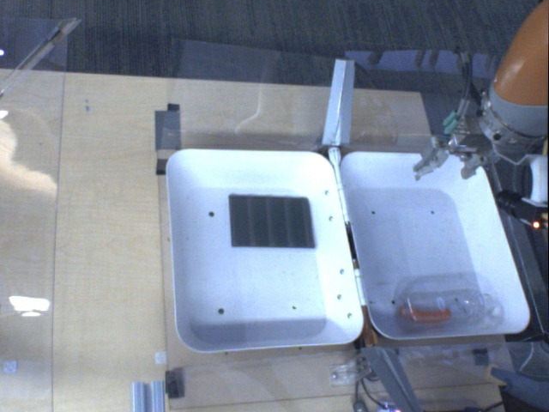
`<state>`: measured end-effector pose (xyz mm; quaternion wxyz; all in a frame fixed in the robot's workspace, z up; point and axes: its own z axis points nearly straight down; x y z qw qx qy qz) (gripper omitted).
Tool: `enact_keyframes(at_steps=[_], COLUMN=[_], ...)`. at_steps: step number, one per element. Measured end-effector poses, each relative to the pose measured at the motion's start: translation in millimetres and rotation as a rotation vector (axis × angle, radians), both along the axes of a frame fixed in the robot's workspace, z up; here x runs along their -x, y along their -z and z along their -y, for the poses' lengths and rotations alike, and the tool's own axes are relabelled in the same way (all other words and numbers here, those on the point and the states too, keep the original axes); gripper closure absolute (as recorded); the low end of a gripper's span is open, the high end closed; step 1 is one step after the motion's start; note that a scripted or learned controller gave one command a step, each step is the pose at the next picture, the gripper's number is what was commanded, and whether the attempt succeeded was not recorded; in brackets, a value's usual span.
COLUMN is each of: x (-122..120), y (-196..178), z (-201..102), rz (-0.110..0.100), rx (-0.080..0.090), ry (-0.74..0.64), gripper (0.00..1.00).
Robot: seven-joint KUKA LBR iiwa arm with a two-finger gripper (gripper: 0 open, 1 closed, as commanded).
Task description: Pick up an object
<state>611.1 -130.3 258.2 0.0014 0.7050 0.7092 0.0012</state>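
- Nearest the camera, the bench (pixel 94 230) edge carries small dark clamps and some clear fittings just below the two bins; I can read no writing on any of them.
- The bottle (pixel 446 305) lies on its side in the near corner of the right bin (pixel 403 230), close to the front wall. It is clear plastic with an orange patch towards its left end (a label or contents, I cannot tell which), and any print on it is too small to read.
- The left bin (pixel 197 264) holds a dark ribbed pad (pixel 271 221), lying flat a little beyond the bin's middle. It bears no brand or lettering that I can make out.
- The two bins sit side by side, their inner walls touching or nearly so along a thin dark seam.
- My gripper (pixel 448 163) hangs over the far right corner of the right bin, well apart from the bottle. Its fingers (pixel 426 165) are spread apart and slant downward, with nothing between them; whether the tips touch the bin floor I cannot tell.
- Above the gripper my wrist rises to the orange band (pixel 525 63) at the right edge of the view.
- Farthest off, a grey upright strip (pixel 339 101) stands behind the seam between the bins, and beyond the bench lies dark carpet (pixel 257 7).
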Motion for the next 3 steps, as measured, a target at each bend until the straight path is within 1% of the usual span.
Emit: enact_keyframes(at_steps=[1, 2, 3], x=[72.3, 120.9, 111.6], y=[-29.6, -12.1, 26.7], z=[-0.4, 34.2, 35.8], rz=[0.002, -0.001, -0.001], rx=[-0.001, -0.001, -0.001], ry=[0.229, 0.517, 0.384], gripper=[0.0, 0.0, 0.0])
